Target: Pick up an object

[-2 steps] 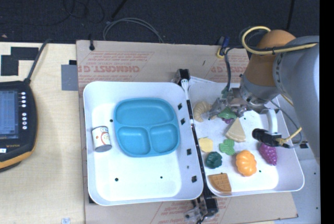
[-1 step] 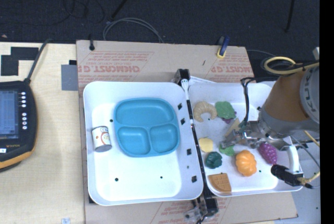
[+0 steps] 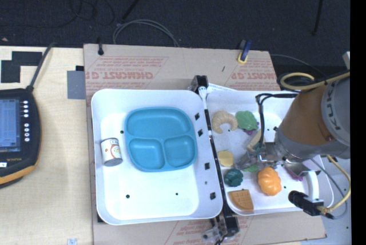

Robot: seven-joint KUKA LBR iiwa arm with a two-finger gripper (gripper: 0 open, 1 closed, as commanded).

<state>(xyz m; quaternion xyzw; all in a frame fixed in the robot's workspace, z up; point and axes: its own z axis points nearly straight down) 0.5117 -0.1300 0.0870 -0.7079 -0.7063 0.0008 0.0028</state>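
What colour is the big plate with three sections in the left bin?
The divided plate is light blue, seen clearly in the camera view from above.

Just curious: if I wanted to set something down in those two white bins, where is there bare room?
Left bin: bare floor below the blue divided plate, and above the small can. Right bin: crowded with croissant, green piece, orange fruit, waffle and the arm.

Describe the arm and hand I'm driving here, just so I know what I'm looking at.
The arm is a thick grey cylinder with a broad orange band above the wrist. Below that sits a darker metallic wrist section leading to the hand. A black cable loops along it, and a yellowish hose curves behind.
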